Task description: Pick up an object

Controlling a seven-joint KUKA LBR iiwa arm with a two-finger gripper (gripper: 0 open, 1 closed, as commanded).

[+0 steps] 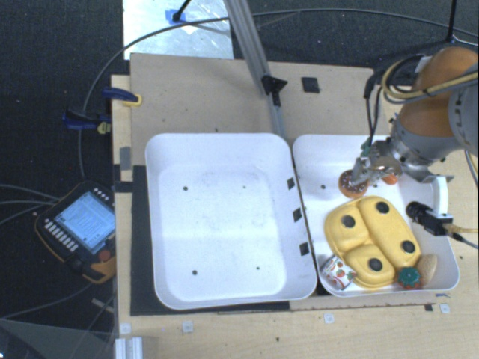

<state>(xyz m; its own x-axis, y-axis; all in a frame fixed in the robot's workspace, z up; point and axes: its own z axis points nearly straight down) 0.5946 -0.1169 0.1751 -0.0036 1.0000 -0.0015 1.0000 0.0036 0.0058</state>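
From my station I see 2 white bins on the bench. The left bin (224, 223) holds nothing I can make out beyond a few dark dots on its floor. The right bin (314, 163) carries all the objects.

The arm (438, 103) reaches in from the right, its orange band above the wrist, and the gripper (364, 172) sits low over the upper middle of the right bin. Right under its tip lies a small round brown object (349, 184), touching or very nearly touching the tip. I cannot tell how the gripper's hand is set, nor whether it has hold of anything; the tip is too small and cluttered from this angle.

Just below the gripper, 3 yellow lumpy pieces (374, 238) with dark spots crowd the lower half of the bin, pressed against each other. The nearest one sits just beside the brown object, leaving little room on that side. A small white-and-red carton (337, 271) lies at the lower left corner of that bin, touching the yellow pile. A green round thing (409, 277) and a tan one (427, 266) rest at the lower right.

A black fitting (423, 217) juts in by the bin's right wall. Off the bench to the left lies a handheld pendant (81, 226) with a lit screen.
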